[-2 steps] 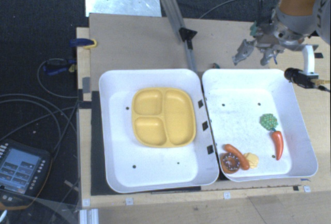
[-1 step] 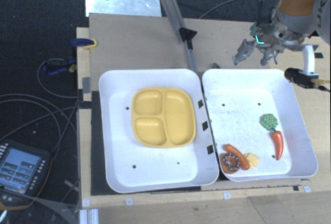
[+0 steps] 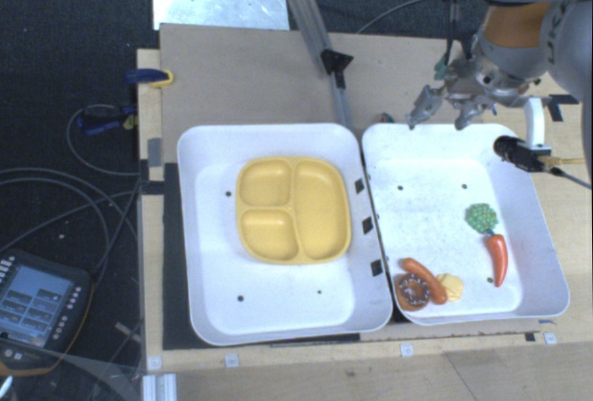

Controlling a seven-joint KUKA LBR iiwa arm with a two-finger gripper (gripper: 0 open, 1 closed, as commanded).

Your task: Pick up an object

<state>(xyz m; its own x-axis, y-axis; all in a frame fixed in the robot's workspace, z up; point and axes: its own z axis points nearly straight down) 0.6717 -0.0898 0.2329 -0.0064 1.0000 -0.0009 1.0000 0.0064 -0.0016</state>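
**Small toy foods wait in the right bin while our jaws hang spread above its far edge**

We start with the surface (image 3: 232, 75), which carries two shallow white bins side by side. The left bin (image 3: 208, 297) holds a yellow divided plate (image 3: 294, 209), broad, stiff and flat, with no edge our jaws could easily get around; we judge it a poor choice.

The right bin (image 3: 435, 195) holds the likelier picks, all gathered toward its near side. Our gripper (image 3: 441, 112) hovers over the far rim of this bin, well apart from them, its jaws spread and holding nothing.

Of the small things, the carrot (image 3: 498, 257) lies near the right wall, long and narrow, its leafy green top (image 3: 481, 218) bushy at the far end. It looks like light, hard plastic, probably smooth and a little slippery. We would close across its orange body at the middle, at right angles to its length, where it stands clear of everything else.

The sausage (image 3: 423, 278) lies at a slant near the front left corner, touching the doughnut (image 3: 411, 292) beside it. A small yellow piece (image 3: 451, 285) sits just beside them. This cluster is crowded, so we expect the jaws could nudge a neighbour; the carrot seems the safer grasp. None looks fragile or heavy.
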